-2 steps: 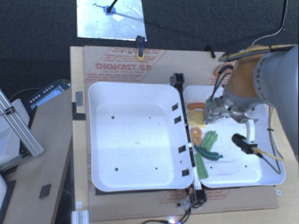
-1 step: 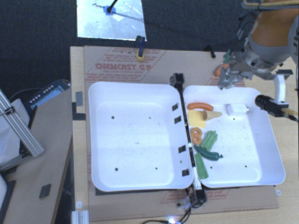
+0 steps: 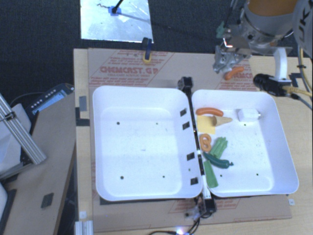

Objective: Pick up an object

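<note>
While a small orange sausage-shaped piece [image 3: 234, 72] sits pinched between the fingers of the claw [image 3: 228, 67], raised above the far rim of the right bin [image 3: 274, 131], the pick looks done; next comes a steady carry, since the grip looks slight.

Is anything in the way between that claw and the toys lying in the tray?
Nothing visible is. The gripper hangs above the right bin's far edge with an orange piece at its tip, and the toys below lie uncovered.
</note>
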Motion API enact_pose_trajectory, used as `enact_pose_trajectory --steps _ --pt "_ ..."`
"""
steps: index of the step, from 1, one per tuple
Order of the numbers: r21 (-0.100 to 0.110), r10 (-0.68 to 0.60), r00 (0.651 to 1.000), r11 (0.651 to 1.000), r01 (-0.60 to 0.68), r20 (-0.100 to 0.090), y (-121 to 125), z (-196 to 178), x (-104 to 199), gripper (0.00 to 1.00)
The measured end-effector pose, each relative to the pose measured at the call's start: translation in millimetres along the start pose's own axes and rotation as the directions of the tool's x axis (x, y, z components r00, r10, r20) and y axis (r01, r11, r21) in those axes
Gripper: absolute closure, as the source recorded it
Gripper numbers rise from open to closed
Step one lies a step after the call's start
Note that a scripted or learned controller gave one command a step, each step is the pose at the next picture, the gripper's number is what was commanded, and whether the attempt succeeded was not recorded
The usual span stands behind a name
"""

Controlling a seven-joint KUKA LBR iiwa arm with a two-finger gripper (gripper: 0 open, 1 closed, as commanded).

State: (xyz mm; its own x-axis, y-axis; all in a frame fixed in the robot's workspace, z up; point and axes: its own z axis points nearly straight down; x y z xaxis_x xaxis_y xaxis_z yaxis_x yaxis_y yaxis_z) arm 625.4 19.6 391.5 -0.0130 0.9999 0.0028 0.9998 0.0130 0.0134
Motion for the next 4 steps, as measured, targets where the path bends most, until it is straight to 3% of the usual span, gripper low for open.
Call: enact_pose_trajectory --steps 1,2,3,4 --pt "-0.001 0.0 1.0 1.0 0.0 -0.002 -6 -100 71 1.0" --pt "0.007 -0.002 1.0 1.0 0.002 -0.003 -37 -147 164 1.0" --pt "0.008 0.018 1.0 1.0 -0.018 0.005 49 -142 86 1.0" --pt "0.028 0.004 1.0 1.0 -0.004 0.004 9 69 170 1.0"
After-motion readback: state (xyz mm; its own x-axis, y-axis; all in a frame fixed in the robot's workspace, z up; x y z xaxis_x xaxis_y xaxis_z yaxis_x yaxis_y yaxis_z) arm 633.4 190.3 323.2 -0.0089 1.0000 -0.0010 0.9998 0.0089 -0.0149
